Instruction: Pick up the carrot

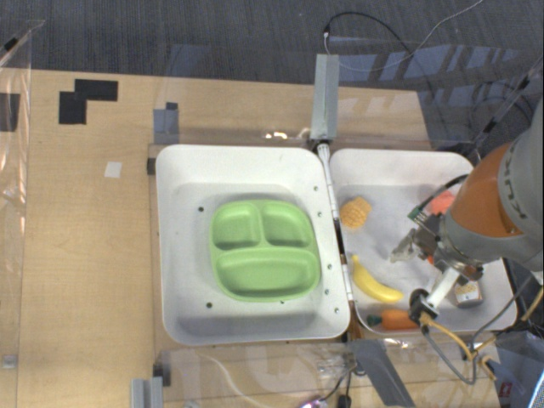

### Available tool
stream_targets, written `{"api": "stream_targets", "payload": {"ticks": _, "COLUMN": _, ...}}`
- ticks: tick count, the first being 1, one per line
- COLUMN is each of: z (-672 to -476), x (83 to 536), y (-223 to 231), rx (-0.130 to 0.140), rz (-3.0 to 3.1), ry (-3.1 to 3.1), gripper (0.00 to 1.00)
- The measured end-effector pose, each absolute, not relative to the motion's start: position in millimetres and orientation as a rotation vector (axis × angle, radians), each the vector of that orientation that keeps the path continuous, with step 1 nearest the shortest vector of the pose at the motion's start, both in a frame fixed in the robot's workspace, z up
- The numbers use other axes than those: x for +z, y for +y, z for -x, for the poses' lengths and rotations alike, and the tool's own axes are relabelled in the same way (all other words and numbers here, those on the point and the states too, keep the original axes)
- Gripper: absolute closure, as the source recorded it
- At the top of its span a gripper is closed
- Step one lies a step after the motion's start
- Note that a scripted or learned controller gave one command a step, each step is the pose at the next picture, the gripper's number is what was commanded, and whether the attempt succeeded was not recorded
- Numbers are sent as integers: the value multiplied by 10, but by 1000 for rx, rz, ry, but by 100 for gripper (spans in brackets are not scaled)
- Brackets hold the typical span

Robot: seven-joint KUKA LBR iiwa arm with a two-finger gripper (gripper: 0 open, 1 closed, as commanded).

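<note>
Carrot-picking is judged to be at the approach stage: the grey two-finger gripper (416, 246) hangs over the middle of the right-hand shallow white bin (387, 170), tilted toward its near edge, probably so the fingers can be lowered onto the target from above. Whether the jaws are open or shut cannot be told (the wrist hides them), and nothing is seen held between them. The small orange carrot with a green tip (392, 319) lies flat against the bin's near wall, just beside the curved yellow plastic banana (374, 283). A knobbly yellow corn cob (355, 212) rests farther back. The green sectioned plastic plate (264, 250) is seated in the left-hand white bin (187, 177).
</note>
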State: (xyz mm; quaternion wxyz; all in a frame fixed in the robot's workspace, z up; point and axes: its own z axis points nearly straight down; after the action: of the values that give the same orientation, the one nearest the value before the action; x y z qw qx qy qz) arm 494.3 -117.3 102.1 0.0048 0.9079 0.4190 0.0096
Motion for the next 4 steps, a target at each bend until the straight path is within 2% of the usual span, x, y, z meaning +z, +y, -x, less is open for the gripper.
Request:
{"api": "stream_targets", "payload": {"ticks": 1, "z": -4879, "x": 1843, "y": -549, "rx": 3, "rz": -3124, "ry": 344, "gripper": 0}}
{"api": "stream_targets", "payload": {"ticks": 2, "z": -5170, "x": 2094, "y": -89, "rx": 0, "rz": -3125, "ry": 326, "gripper": 0}}
{"api": "stream_targets", "payload": {"ticks": 3, "z": -5565, "x": 1839, "y": -604, "rx": 0, "rz": -3118, "ry": 385, "gripper": 0}}
{"api": "stream_targets", "payload": {"ticks": 4, "z": -5159, "x": 1119, "y": -817, "rx": -1, "rz": -3108, "ry": 471, "gripper": 0}}
